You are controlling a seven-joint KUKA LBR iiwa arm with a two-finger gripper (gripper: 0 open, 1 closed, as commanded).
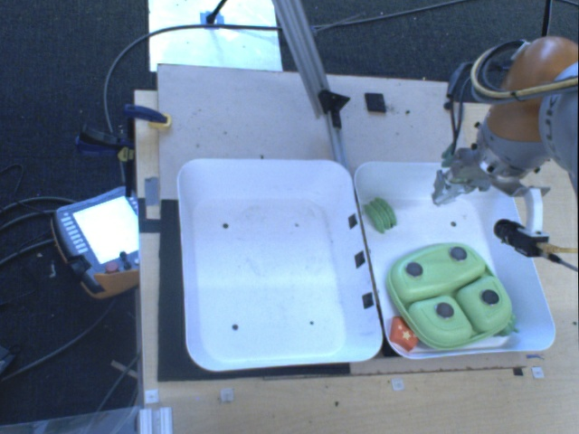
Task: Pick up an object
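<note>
The gripper (445, 191) hangs over the right bin (539, 315), whether open I cannot tell; the ridged green disc (380, 213) lies nearest, at its 8 o'clock, just beside.

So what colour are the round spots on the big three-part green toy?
Dark grey, one on each section of the green toy, seen in the camera view.
</note>
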